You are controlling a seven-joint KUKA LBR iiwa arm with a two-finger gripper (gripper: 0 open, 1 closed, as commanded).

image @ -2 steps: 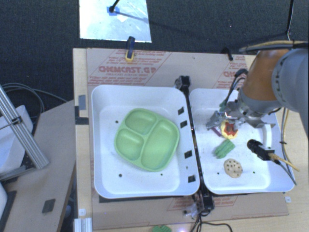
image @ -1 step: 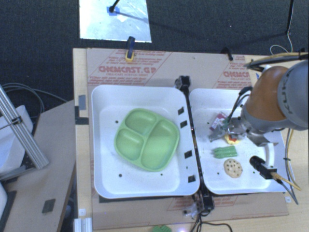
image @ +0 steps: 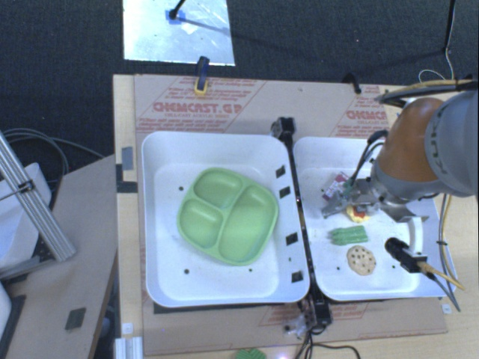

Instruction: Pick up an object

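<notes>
1. Reaching in from the right w/ my arm (image: pixel 426 152), grey w/ an orange band above the wrist, over the right bin (image: pixel 318 275).
2. My gripper (image: pixel 338 198) sits low in the upper-left part of that bin, pointing left toward the divider betw. the bins. Can't tell if it's open or closed; the tip is a grey blur in the camera view.
3. Small yellow object w/ a red patch (image: pixel 359 215) lies just beside the gripper, on its lower right, touching or nearly so. Shape too small to make out.
4. Green ridged piece (image: pixel 349 235), flat and oblong, lies just below the yellow one, long side running left-right.
5. Round tan cookie (image: pixel 361 260) w/ dark spots lies below the green piece, near the bin's front edge.
6. Pinkish-white scrap (image: pixel 334 182) lies just above the gripper; details unclear.
7. Left bin (image: pixel 161 275) holds a light-green divided plate (image: pixel 227 215), three compartments, rotated at a slant, roughly centred.
8. Both bins sit on a brown cardboard sheet (image: pixel 224 103) w/ red print.
</notes>
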